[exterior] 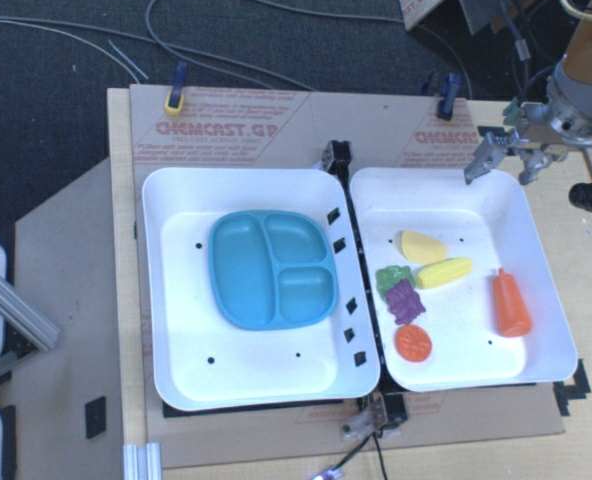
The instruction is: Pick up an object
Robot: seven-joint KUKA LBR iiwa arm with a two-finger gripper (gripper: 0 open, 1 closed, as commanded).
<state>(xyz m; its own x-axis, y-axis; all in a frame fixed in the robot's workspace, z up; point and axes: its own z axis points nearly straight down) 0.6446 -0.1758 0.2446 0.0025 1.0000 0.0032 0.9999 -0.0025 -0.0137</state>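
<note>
While the toys, among them an orange bottle (512, 306), are lying in the right bin (546, 268), the empty, spread pincer (503, 165) is hovering above its far edge, needing to descend.

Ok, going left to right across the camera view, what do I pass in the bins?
Blue tray → green toy → orange ball → corn → orange bottle. Gripper hangs open above the right bin's far edge.

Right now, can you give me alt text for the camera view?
The open gripper hovers over the right bin's far rim, holding nothing. That bin holds toy food: corn, an orange bottle and a tomato. The left bin holds a blue divided plate.
</note>
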